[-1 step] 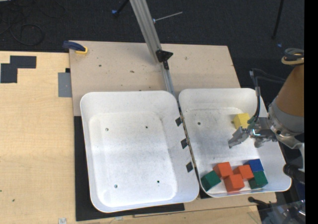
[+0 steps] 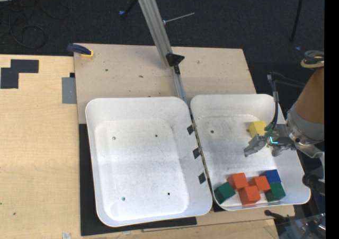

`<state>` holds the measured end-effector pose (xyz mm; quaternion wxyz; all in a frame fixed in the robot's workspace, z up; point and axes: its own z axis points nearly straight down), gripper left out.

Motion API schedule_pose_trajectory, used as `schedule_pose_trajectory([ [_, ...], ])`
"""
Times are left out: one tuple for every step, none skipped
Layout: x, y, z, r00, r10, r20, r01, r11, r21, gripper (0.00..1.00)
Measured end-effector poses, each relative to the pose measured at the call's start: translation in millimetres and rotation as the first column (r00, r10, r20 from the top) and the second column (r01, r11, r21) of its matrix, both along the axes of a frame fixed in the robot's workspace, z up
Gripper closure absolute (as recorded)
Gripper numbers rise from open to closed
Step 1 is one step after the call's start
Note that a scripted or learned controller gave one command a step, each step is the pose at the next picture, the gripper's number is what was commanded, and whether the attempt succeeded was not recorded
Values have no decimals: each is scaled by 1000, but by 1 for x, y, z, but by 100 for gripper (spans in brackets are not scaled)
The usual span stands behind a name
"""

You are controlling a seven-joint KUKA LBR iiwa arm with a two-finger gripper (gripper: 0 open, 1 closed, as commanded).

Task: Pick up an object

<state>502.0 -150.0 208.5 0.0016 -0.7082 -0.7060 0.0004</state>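
The right bin [image 2: 233, 106] holds a yellow block [image 2: 257, 127] toward its far right. Near its front edge sits a cluster of blocks: three orange blocks [image 2: 249, 194], a blue one [image 2: 272, 175] and two green ones [image 2: 224, 192], all close together. My gripper [image 2: 253, 145] reaches in from the right and hangs just in front of the yellow block, above the bin floor. It is well behind the cluster. Nothing shows in its grasp.
The left bin [image 2: 139, 159] lies beside the right one, with black clips [image 2: 197, 153] along the shared rims. A slanted aluminium bar [image 2: 157, 26] rises behind the bins. The orange-banded arm [image 2: 312, 106] stands over the right bin's right rim.
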Motion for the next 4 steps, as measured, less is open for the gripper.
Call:
schedule_pose_trajectory([
  [2,3,-44,1000,2,-6,-2,1000,1,0],
  [-5,8,-90,1000,1,-6,-1,1000,2,0],
  [-5,8,-117,1000,1,0,-1,1000,0,0],
  [-5,8,-107,1000,-6,-2,6,1000,3,100],
])
